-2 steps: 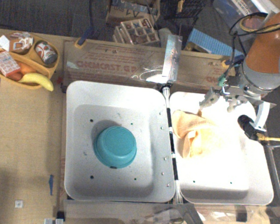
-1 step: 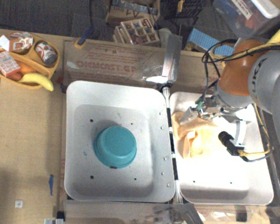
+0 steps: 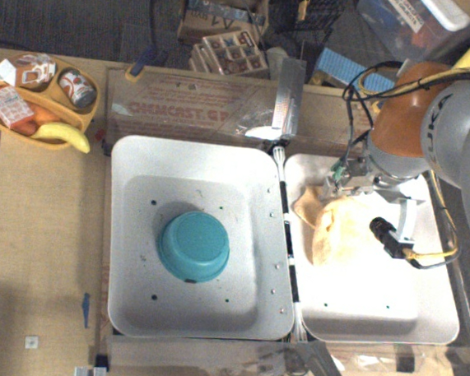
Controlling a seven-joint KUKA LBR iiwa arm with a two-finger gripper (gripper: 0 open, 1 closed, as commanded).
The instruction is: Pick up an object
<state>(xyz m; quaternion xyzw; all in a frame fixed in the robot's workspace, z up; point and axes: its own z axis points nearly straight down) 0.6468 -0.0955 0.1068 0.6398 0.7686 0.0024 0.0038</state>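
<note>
A teal bowl sits upside down in the middle of the left bin. A crumpled tan cloth lies in the left half of the right bin. My gripper is low over the cloth's upper edge, under the orange band of the arm. The top of the cloth rises toward the gripper, and the wrist hides the spot where they meet.
A yellow tray with a banana and snack packets sits on the bench at the far left. A cardboard strip runs behind the bins. A black cable plug hangs beside the cloth, over the right bin.
</note>
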